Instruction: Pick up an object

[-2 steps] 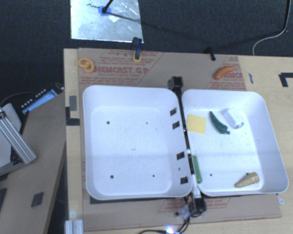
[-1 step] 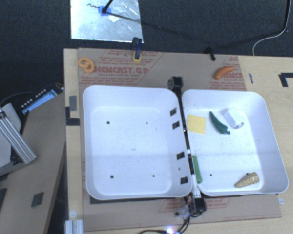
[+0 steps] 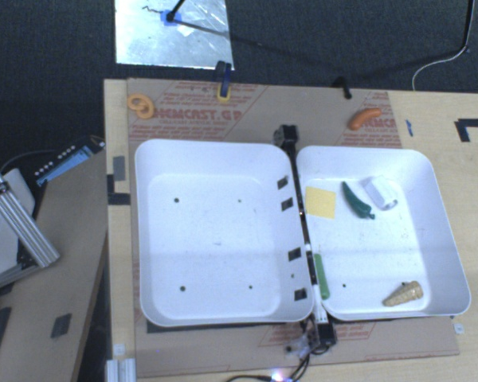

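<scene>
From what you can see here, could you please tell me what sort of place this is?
Probably a robotics lab's grasping test bench: two shallow white bins, left and right, clipped together on a board, small toy-like items such as a yellow square and green pepper, plus loose cables.

I work in a robotics lab. My worktop carries two white bins. Cables cross dark carpet beside an aluminium frame.
</scene>
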Tool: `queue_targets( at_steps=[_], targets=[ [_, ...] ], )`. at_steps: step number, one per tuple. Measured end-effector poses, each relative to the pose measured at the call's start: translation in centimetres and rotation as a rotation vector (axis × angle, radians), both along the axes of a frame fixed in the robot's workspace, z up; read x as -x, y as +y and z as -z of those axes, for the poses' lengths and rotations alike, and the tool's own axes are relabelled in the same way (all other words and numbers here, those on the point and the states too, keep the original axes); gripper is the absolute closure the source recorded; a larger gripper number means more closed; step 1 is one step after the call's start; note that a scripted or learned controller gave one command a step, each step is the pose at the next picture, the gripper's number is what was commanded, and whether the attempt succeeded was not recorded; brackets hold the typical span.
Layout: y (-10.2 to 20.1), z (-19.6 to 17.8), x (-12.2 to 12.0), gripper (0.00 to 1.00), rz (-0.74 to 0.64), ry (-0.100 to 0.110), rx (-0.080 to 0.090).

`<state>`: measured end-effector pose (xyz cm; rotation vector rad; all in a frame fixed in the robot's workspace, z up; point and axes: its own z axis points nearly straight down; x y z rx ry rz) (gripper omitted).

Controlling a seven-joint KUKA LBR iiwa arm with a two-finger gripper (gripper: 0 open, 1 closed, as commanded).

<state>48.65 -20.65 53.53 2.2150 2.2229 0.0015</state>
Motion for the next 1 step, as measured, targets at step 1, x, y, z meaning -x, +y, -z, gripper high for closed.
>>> queue_targets(
  at_steps=[1],
  targets=[
    [0.00, 0.00, 0.00, 1.00, 0.000, 0.000, 0.000]
  ],
)
